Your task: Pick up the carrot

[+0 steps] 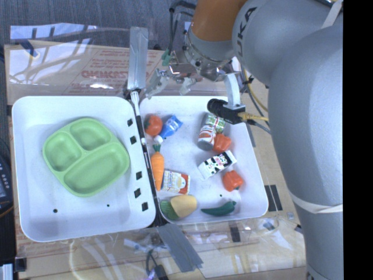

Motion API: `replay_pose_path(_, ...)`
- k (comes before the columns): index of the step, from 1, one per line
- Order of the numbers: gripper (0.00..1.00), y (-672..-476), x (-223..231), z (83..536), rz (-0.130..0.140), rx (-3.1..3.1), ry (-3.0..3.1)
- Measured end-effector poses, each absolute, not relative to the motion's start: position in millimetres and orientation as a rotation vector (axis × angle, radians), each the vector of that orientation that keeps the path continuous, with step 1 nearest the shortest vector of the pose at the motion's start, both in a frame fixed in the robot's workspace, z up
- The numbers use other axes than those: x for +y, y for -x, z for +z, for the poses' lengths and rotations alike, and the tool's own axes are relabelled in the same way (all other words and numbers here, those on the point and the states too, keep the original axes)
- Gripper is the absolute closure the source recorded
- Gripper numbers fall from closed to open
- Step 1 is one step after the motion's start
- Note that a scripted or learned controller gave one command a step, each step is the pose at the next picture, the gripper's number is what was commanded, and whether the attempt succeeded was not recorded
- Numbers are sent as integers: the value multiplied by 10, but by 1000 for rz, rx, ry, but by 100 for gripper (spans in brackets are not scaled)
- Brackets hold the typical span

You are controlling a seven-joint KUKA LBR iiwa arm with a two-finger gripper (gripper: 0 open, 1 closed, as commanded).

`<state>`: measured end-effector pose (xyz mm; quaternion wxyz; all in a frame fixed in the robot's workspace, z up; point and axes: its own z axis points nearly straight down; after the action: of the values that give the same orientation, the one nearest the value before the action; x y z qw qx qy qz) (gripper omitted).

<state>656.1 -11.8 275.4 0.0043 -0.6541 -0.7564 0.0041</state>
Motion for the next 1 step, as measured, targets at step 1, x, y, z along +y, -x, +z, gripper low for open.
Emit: replay_pose_path(1, 0, -6220, 590, 1857, 17, -2415, 1995)
